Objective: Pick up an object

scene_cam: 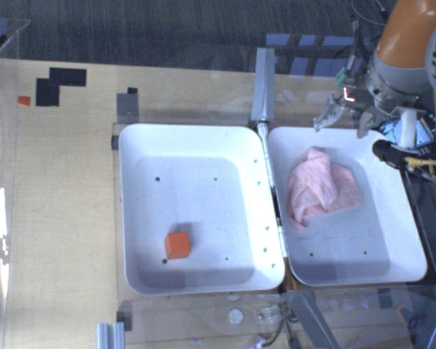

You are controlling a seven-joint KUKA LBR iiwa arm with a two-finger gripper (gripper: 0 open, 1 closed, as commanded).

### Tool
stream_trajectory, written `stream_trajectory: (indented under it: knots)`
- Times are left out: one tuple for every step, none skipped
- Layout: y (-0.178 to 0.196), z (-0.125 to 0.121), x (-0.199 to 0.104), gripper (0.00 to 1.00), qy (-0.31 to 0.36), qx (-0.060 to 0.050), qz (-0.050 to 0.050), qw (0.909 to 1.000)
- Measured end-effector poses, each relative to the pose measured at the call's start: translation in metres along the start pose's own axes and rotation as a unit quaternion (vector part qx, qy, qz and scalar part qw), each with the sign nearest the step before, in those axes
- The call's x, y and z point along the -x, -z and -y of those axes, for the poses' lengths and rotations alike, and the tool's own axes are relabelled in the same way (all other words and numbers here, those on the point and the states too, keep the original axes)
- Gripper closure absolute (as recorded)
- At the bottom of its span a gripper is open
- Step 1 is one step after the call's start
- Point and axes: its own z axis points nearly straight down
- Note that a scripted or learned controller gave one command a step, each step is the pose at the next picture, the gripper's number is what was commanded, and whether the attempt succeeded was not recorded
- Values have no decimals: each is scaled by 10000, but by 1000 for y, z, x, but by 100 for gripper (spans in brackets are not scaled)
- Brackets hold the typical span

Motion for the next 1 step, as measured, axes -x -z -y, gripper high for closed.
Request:
stream_trajectory:
  knots:
    - [-147,-23,25,0,609,-14,2,9981]
